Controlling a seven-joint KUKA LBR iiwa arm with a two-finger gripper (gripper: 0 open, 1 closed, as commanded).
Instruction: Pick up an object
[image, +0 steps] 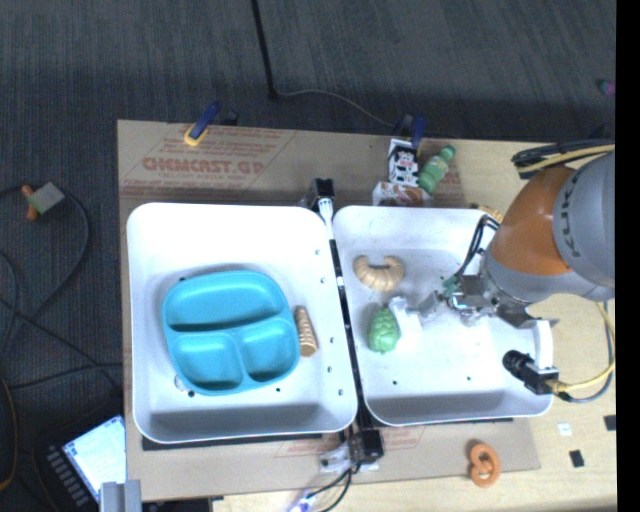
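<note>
In the right bin (440, 385) lie a tan croissant-shaped piece (380, 270) near the back left and a green leafy piece (383, 329) just in front of it. My gripper (425, 306) reaches in from the right, low over the bin floor, a short way right of the green piece and below right of the croissant. Nothing shows between its fingers. The left bin (150, 300) holds a blue divided tray (228, 331) and a brown ridged piece (305, 331) next to the tray's right side.
Behind the right bin on the bench stand a small printed carton (401, 166) and a green bottle-like item (434, 170). An orange ring (485, 462) lies on the bench in front of the right bin. Cables run along the right edge.
</note>
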